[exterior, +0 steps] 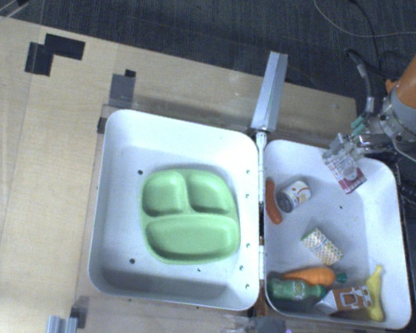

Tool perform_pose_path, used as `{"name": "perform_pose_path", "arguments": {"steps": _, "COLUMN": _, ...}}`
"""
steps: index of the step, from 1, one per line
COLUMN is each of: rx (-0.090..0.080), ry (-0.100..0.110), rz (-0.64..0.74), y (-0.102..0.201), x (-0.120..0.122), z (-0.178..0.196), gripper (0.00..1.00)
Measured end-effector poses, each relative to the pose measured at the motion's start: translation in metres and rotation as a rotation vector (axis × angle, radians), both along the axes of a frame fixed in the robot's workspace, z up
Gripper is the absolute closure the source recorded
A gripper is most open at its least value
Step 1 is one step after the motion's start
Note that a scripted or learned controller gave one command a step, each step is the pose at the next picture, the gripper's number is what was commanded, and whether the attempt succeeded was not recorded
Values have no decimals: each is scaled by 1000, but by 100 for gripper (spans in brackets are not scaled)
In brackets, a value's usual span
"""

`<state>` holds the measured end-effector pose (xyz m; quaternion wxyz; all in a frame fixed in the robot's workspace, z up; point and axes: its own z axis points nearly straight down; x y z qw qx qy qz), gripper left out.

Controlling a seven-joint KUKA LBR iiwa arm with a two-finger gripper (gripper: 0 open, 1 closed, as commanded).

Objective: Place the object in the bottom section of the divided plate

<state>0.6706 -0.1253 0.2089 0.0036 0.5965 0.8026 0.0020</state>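
We see the claw (345,158) gripping a small reddish packet (351,179) (lifted for carrying), the divided plate (191,216) well off beside it.

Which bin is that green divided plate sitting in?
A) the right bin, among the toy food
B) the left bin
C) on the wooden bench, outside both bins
B: the green plate lies flat in the left bin, while the carrot, banana and small can are in the right bin.
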Motion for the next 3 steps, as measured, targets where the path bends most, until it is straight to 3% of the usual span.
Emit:
{"name": "perform_pose_path", "arguments": {"steps": 1, "rx": 1, "ry": 1, "rz": 124, "y": 100, "x": -1, "z": -22, "gripper": 100}}
{"name": "perform_pose_path", "arguments": {"steps": 2, "rx": 2, "ry": 3, "rz": 147, "y": 232, "x": -70, "z": -23, "gripper": 100}}
{"name": "perform_pose_path", "arguments": {"steps": 3, "rx": 4, "ry": -2, "rz": 145, "y": 232, "x": -68, "z": -11, "gripper": 100}}
